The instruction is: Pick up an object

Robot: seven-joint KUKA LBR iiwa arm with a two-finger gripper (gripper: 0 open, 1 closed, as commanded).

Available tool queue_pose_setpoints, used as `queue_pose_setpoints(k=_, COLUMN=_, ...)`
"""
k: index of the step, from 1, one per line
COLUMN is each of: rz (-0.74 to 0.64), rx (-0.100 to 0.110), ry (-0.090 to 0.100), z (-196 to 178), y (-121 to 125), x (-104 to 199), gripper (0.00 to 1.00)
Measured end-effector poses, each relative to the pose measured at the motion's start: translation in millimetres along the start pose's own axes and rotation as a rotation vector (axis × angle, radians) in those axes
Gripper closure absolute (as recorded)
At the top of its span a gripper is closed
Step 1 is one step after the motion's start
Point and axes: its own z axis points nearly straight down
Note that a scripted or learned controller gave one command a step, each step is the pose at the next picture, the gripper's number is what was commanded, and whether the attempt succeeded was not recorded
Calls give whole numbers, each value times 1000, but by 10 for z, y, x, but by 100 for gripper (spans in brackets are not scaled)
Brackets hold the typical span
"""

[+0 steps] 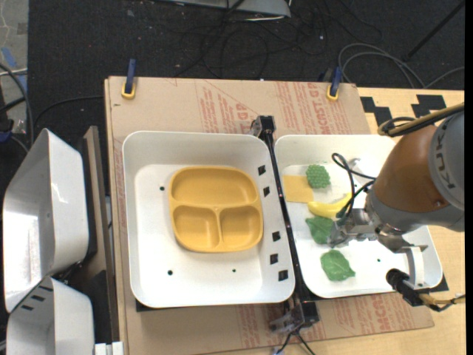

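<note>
Looks like toy food in the shallow white right-hand bin (414, 148), so probably light and no real weight to worry about. Down by the jaws (341, 233): a green leafy plastic piece (321, 230), partly tucked under the grey arm with the orange band (414, 180), touching or nearly touching the gripper tip. Can't tell whether the jaws are wide or narrow (wrist and cables hide them from this angle), and can't tell whether anything sits between them either.

Just beside it: a curved yellow banana-shaped toy (327, 207), likely smooth and a bit slippery, best pinched across the middle of the curve. Nearer the front wall: a second green leafy lump (337, 265), lying free and well clear of the rest, probably the easiest grab, with a bumpy surface that should give decent grip. Up near the divider: a flat pale-yellow square slice (297, 188), thin and lying flush, hard to get under. Next to that, a knobbly green broccoli-like piece (318, 176), rigid-looking, fine to pinch across the head.

Over in the left white bin (137, 198): a yellow three-compartment plastic tray (216, 208), too wide for a pinch, rim only. All on the cardboard-topped bench (222, 98).
</note>
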Motion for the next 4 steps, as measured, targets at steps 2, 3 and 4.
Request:
queue_pose_setpoints(k=2, rz=-8, rx=-6, ry=-2, z=-1069, y=72, x=158, gripper=100)
queue_pose_setpoints(k=3, rz=-8, rx=-4, ry=-2, z=-1228, y=83, x=159, gripper=100)
queue_pose_setpoints(k=4, rz=-12, rx=-3, ry=0, z=-1338, y=104, x=706, gripper=100)
